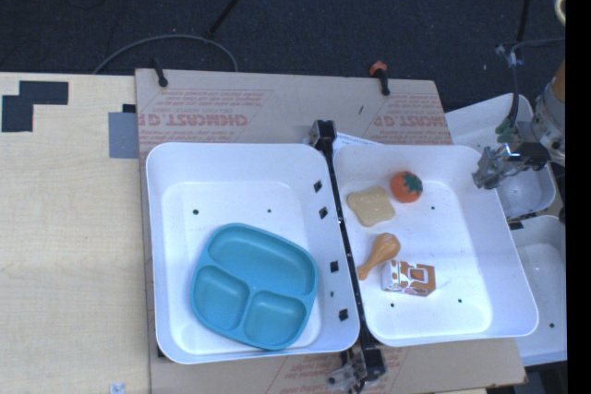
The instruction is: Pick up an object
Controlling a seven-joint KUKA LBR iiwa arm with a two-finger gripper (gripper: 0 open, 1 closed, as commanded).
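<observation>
Targets: four small items lie loose in the right white plastic bin (pixel 480 314). A round orange-red toy tomato with a green top (pixel 405 185) sits toward the far side, a flat beige toast-shaped piece (pixel 370 207) just beside it, a tan toy drumstick (pixel 379 253) near the divider, and a small orange-and-white carton (pixel 410 277) beside the drumstick.

Neighbour bin: the left white plastic bin (pixel 171 189) carries a blue three-compartment plastic plate (pixel 254 284).

Risk: drumstick and carton lie close together, so a descent there could nudge one and miss both. The tomato may roll away.

Claw: the grey gripper (pixel 499 160) hovers over the right bin's far right rim, touching nothing I can make out. Apart or together? Can't tell from here.
</observation>
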